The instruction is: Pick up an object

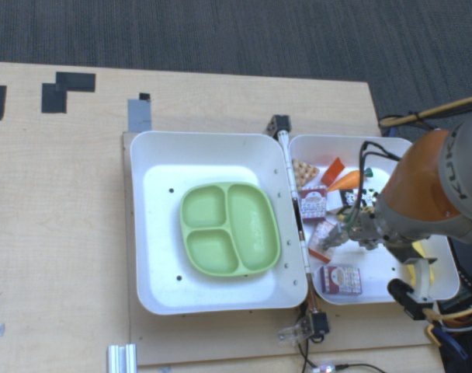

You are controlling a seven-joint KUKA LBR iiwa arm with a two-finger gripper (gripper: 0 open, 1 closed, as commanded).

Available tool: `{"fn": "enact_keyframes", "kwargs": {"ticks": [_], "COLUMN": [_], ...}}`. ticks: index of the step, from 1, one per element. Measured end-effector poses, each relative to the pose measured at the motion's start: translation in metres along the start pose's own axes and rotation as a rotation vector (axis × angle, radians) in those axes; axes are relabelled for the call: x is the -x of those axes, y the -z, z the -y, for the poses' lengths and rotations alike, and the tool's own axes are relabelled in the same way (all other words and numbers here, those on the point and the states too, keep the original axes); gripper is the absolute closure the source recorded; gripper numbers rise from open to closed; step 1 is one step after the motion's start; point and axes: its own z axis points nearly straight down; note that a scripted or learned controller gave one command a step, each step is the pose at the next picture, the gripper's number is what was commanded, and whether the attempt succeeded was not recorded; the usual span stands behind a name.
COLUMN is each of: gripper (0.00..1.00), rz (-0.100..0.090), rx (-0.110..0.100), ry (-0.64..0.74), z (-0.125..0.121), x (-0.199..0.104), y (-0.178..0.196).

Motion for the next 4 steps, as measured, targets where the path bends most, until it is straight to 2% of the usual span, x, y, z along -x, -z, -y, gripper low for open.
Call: {"fn": "enact_keyframes", "kwargs": {"ticks": [1, 2, 3, 4], "gripper": [1.00, 0.00, 0.00, 1.00], "rz": [-0.003, -0.003, 0.003, 0.003], "rx": [0.004, 0.004, -0.013, -0.008], "ry": [0.004, 0.004, -0.002, 0.001], "z": [-0.002, -0.002, 0.006, 0.003], "x": [-0.002, -0.002, -0.008, -0.008], "y": [0.011, 0.011, -0.016, -0.004]}}
